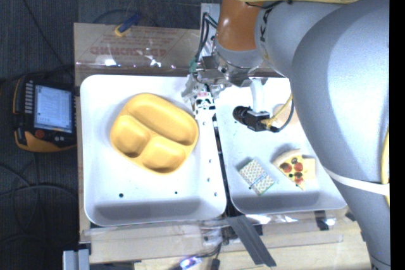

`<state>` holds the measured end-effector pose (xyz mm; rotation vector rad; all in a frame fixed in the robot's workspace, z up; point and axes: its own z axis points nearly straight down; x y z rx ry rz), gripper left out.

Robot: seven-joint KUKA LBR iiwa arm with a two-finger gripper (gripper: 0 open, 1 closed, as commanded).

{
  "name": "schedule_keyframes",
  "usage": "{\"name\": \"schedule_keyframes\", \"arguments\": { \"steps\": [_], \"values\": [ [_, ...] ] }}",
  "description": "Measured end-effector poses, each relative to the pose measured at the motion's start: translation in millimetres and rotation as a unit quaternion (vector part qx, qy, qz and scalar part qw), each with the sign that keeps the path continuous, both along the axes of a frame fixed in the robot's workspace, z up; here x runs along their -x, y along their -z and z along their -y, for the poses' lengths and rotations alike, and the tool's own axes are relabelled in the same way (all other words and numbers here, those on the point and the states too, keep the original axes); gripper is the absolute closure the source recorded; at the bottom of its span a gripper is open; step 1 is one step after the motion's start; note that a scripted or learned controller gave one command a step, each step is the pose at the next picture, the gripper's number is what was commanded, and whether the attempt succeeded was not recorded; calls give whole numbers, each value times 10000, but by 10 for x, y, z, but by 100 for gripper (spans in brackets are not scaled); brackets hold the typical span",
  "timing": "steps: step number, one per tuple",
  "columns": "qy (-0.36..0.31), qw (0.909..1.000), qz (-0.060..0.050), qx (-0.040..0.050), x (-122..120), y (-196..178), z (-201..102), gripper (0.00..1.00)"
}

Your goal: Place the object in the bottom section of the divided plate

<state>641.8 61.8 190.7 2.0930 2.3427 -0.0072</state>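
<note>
The yellow divided plate (pixel 154 131) lies in the left bin (pixel 101 199), with three sections and nothing in them. A toy pizza slice (pixel 296 169) and a small checkered packet (pixel 257 174) rest in the right bin (pixel 316 199) near its front. My gripper (pixel 202 98) hangs over the ridge between the two bins, toward the back and just right of the plate's upper right rim. It is well away from both small objects. The wrist hides most of the gripper from above.
A black part with a yellow cable (pixel 252 117) hangs off the arm over the right bin's back half. A brown board (pixel 136 41) lies behind the left bin. A handheld pendant (pixel 45 112) sits to the left of the bench.
</note>
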Motion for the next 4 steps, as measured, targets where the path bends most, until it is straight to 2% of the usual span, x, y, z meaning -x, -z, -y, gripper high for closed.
{"name": "schedule_keyframes", "arguments": {
  "steps": [1, 2, 3, 4],
  "values": [
    [0, 10000, 3, 3, -1, -2, 1, 0],
    [-16, 10000, 17, -6, 345, 524, -982, 0],
    [-977, 9952, 82, -26, 490, 559, -815, 0],
    [-2452, 9695, 2, -14, 415, 487, -1145, 0]
  ]
}}
